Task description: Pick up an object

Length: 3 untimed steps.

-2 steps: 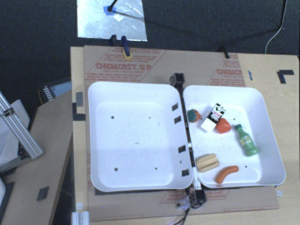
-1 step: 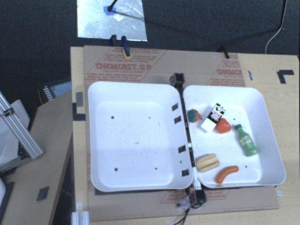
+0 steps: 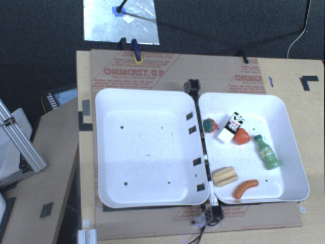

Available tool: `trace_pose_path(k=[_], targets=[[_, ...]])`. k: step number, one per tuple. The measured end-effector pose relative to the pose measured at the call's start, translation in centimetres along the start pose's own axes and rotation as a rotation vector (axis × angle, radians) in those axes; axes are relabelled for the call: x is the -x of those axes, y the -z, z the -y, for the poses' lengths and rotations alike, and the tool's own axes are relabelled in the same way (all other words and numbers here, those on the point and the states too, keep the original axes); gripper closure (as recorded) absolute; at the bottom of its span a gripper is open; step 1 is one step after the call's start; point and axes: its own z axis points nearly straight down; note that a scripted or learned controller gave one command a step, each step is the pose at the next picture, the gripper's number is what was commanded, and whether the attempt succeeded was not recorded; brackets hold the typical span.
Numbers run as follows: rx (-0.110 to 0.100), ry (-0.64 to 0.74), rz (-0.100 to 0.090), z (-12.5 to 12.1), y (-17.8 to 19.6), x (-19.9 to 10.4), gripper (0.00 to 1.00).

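The right bin (image 3: 284, 116) holds several small toys. A green bottle (image 3: 266, 152) lies near its right wall. A red piece (image 3: 241, 136) sits beside a black-and-white carton (image 3: 234, 122) and a small white block (image 3: 224, 134). A green and red item (image 3: 209, 125) rests close to the bin's left wall. A tan bun (image 3: 224, 176) and an orange sausage (image 3: 245, 188) lie near the front edge.
The left bin (image 3: 147, 146) sits against the right one, joined by a dark clip strip (image 3: 199, 146). Both rest on a cardboard sheet (image 3: 167, 67). A shiny metal plate (image 3: 121, 13) lies at the back. An aluminium rail (image 3: 20, 141) leans at the left.
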Motion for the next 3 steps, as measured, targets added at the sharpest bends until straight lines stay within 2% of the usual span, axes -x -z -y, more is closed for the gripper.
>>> trace_pose_path(k=[1,2,3], targets=[[0.004,0.004,0.003,0.0,1.2,0.0,1.0],[0.004,0.005,0.002,0.0,1.2,0.0,0.0],[0.008,0.008,0.005,-0.1,2.4,-0.1,1.0]])
